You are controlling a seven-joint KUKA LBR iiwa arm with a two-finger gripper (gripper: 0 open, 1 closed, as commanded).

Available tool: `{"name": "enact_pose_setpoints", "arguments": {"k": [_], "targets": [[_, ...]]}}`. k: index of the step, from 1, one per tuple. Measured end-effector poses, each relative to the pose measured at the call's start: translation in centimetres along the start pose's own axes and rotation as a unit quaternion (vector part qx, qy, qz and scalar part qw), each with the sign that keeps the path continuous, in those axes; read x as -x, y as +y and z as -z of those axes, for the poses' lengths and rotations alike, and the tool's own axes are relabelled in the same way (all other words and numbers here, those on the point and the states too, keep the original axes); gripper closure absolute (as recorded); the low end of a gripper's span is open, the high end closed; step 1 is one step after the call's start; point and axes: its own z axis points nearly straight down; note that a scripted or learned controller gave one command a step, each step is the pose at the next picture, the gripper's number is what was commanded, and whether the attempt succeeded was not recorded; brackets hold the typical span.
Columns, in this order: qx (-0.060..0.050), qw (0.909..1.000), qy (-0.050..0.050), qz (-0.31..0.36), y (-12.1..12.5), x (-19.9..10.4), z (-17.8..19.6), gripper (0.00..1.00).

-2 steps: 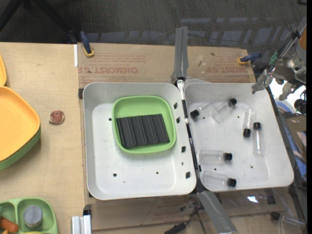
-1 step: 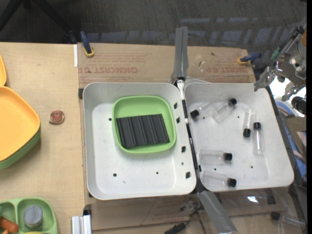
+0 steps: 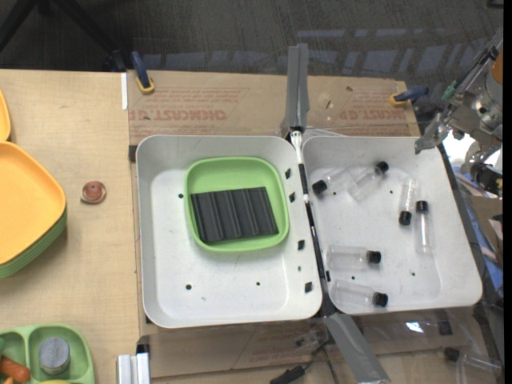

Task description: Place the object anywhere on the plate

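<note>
A green square plate (image 3: 233,170) sits in the left white bin (image 3: 224,302). A dark grey ribbed slab (image 3: 238,214) lies flat on the plate and covers most of its middle. In the right white bin (image 3: 448,282) lie several clear vials with black caps, among them one near the top (image 3: 366,179), one at the right (image 3: 422,229) and one at the front (image 3: 360,297). My gripper (image 3: 436,130) hangs at the far right corner of the right bin, above its rim and apart from every vial, with the arm behind it cut by the frame edge.
A stack of yellow plates (image 3: 24,206) and a small reddish knob (image 3: 94,191) lie on the wooden bench left of the bins. A green compartment tray (image 3: 36,350) sits at the bottom left. Clamps (image 3: 142,80) hold the cardboard behind the bins.
</note>
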Motion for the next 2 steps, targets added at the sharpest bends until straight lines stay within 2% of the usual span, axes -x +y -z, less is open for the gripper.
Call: {"name": "enact_pose_setpoints", "arguments": {"k": [1, 2], "targets": [[-0.001, 0.9987, 0.0, -0.051, -0.86, -0.02, -0.16, 0.0], [0.001, 0.9949, 0.001, -0.101, -0.68, 0.64, -0.29, 0.0]]}}
